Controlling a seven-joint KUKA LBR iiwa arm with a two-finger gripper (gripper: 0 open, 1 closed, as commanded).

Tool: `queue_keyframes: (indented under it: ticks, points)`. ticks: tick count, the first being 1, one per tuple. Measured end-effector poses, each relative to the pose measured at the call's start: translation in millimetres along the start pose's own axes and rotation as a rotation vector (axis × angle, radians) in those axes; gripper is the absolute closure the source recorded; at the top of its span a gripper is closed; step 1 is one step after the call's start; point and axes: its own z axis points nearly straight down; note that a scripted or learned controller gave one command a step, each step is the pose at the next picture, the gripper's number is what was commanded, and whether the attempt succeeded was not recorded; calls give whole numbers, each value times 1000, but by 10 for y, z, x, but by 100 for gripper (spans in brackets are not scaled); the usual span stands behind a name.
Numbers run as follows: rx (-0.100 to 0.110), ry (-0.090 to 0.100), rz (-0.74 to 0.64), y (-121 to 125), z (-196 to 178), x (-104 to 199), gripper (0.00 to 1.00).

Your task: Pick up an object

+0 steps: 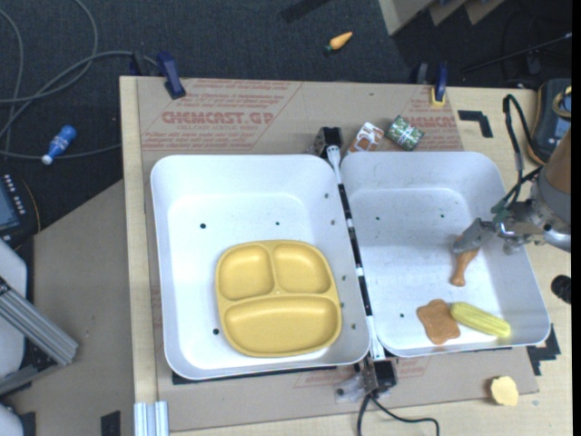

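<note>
You had the gripper (478, 236) low over the right bin (408, 184), near its right wall, with one grey finger (470, 237) slanting down toward the small orange-brown bone-shaped piece (464, 265) that lay on the bin floor; whether the pincer stood wide or narrow I could not tell, and nothing showed between its fingers. Nearer the front wall of that bin, a tan cookie-shaped piece (438, 321) touched a yellow corn cob (480, 319). The left bin (182, 198) held a yellow divided plate (277, 296).
</note>
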Motion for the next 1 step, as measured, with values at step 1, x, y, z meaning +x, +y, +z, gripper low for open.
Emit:
queue_keyframes:
  ticks: [1]
  points:
    - [-5,3,-8,183,718,103,0]
